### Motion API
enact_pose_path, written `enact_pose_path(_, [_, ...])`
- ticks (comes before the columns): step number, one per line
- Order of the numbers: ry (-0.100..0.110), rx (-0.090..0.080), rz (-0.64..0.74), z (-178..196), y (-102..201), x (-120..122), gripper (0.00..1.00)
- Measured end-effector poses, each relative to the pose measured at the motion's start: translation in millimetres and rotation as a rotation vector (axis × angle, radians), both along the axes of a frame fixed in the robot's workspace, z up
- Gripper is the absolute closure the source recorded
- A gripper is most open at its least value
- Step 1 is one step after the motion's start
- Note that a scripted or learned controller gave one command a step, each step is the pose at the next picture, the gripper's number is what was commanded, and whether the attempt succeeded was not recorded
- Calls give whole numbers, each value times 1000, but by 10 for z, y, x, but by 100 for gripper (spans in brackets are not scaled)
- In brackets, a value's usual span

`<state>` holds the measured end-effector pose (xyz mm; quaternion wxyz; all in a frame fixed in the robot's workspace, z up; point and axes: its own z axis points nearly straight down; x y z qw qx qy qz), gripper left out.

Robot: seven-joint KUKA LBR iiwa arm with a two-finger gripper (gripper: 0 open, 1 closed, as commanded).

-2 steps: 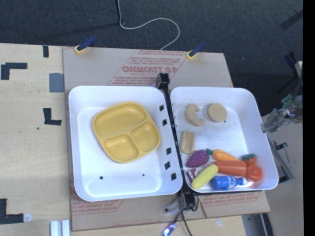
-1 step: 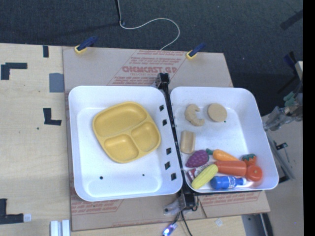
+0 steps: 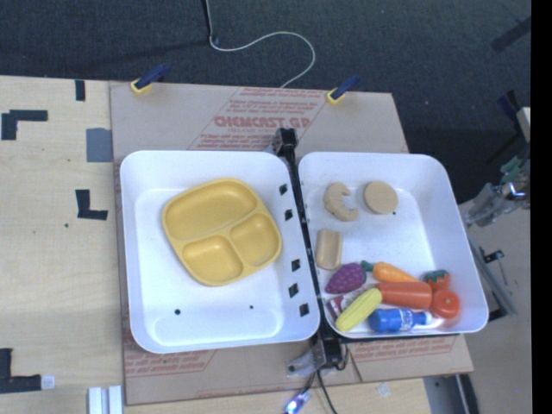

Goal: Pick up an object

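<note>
nearest the camera, along the front edge of the right bin (image 3: 448, 197), toy food lies in a tight cluster: a yellow corn cob (image 3: 358, 309) at a slant near the front left corner, a blue bottle (image 3: 398, 320) just beside it against the front wall, a red tomato (image 3: 446, 304) at the front right corner, an orange sausage-like piece (image 3: 404, 295) touching the tomato, a carrot (image 3: 394, 273) just behind that, and a bunch of purple grapes (image 3: 346, 277) to the left of the carrot. a tan block of bread (image 3: 328, 249) stands by the left wall of the same bin, about midway along it. toward the back edge sit a bitten tan croissant-like piece (image 3: 341, 202) and, just to its right, a round tan cookie (image 3: 380, 197), the two near each other but apart. none of these things is lifted; all rest on the bin floor. the left bin (image 3: 147, 317) holds a yellow divided plate (image 3: 222, 230) with three compartments, lying flat near its middle, turned at an angle to the walls. both bins sit side by side on a brown cardboard sheet (image 3: 259, 119) held by two blue and yellow clamps (image 3: 149, 78) at its back corners. a thin white cable (image 3: 267, 41) loops over the dark floor behind the bench. the gripper's jaw state cannot be told.
</note>
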<state>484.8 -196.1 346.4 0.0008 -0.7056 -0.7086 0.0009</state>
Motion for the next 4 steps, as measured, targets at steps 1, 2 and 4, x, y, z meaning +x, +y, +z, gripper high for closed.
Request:
enact_pose_path(1, [0, -2, -5, -435, -287, 355, 100])
enact_pose_path(2, [-2, -1, -3, -312, -272, 346, 100])
enact_pose_path(4, [-18, -2, 3, 816, 318, 562, 100])
